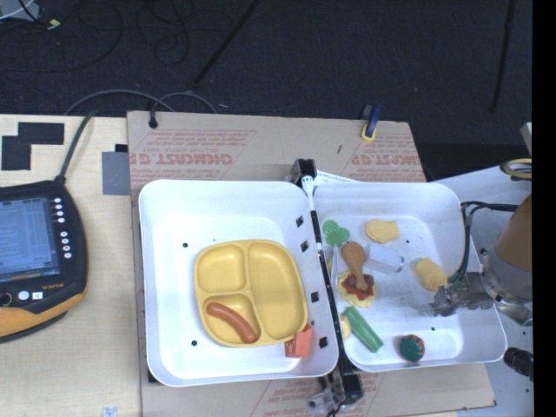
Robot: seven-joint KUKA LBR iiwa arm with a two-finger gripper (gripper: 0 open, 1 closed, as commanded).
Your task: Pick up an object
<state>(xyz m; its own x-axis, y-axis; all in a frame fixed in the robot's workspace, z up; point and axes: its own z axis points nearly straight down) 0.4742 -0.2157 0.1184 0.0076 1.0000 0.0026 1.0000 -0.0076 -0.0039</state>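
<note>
The arm is reaching in from the right side, and its gripper (445, 302) is sitting low inside the right bin (473, 354), near the right wall. The fingers are too dark and small to read – it is not possible to tell if they are spread or pressed together, and no object is visibly sitting between them.

Several toy foods are lying in the right bin. A yellow piece (430, 273) is lying just beside the gripper, up and to the left of it. Another yellow piece (381, 230) is lying near the far wall. A brown drumstick (354, 254) is lying near the middle, with a green leafy piece (334, 232) just beside it at the divider. Under the drumstick, a small pizza slice (358, 288) is resting. A green long vegetable (362, 329) is lying near the front, and a round green and red item (411, 347) is sitting close to the front wall.

In the left bin (165, 320) a yellow divided plate (269, 276) is lying flat – a sausage (233, 320) is lying in its front compartment. An orange block (301, 343) is touching the plate's front right corner.
</note>
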